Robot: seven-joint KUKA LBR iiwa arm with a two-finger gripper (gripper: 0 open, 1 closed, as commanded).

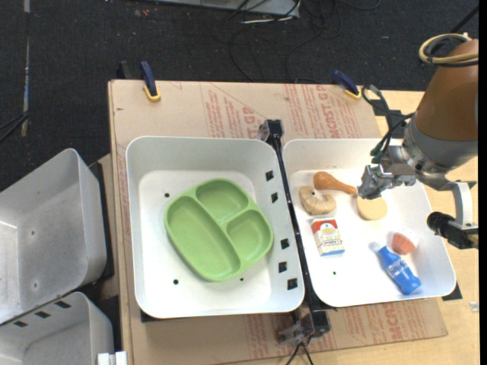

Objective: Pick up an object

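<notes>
The right bin (437, 280) holds several small items. A tan ring-shaped pastry (316, 201) lies beside a brown drumstick-shaped toy (332, 182). A pale round cookie (372, 208) sits just under my gripper (371, 186), which hangs low over the bin's upper middle, right above the cookie's top edge. A red-and-white carton (328, 236) lies further forward. A blue bottle (399, 269) and a small orange-pink piece (402, 242) rest at the front right. I see nothing between the fingers.
The left bin (144, 280) holds a green divided plate (219, 228). A black divider (285, 204) runs between the bins. Grey tubs (46, 234) stand at the far left. Blue-and-yellow clamps (150, 81) grip the cardboard's back edge.
</notes>
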